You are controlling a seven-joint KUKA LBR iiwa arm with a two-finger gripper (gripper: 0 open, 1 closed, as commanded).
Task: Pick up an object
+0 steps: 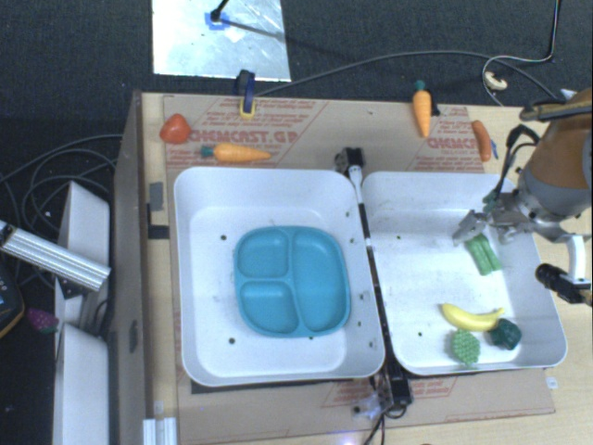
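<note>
Down in the right bin (417, 202), the pincer (484, 222) sits low at the end of the grey arm (556, 170), its metal fingers spread somewhat over the top end of a light green block (483, 254); from where I stand I cannot tell whether those fingers are actually closed on the block or merely touching it, and nothing is plainly lifted between them. The block lies tilted on the bin floor, toward the far right side. Nearer the front of that same bin rest a yellow banana (471, 317), a bumpy green round piece (465, 346) just below it, and a dark green piece (505, 334) touching the banana's right end. The left bin (199, 211) carries a blue divided plate (291, 279) with three compartments. Both bins stand on a brown cardboard sheet over the surface (278, 128), printed in red; I can make out something like "CHEMCAST GP" behind the left bin, and a similar, partly covered print behind the right one. On that cardboard lie an orange tomato-like toy (174, 129), a carrot (241, 153) lying flat, a second carrot (422, 110) pointing toward the bins, and a slim orange piece (482, 139) by the arm. A blue-and-yellow clamp (246, 93) grips the far edge.
</note>
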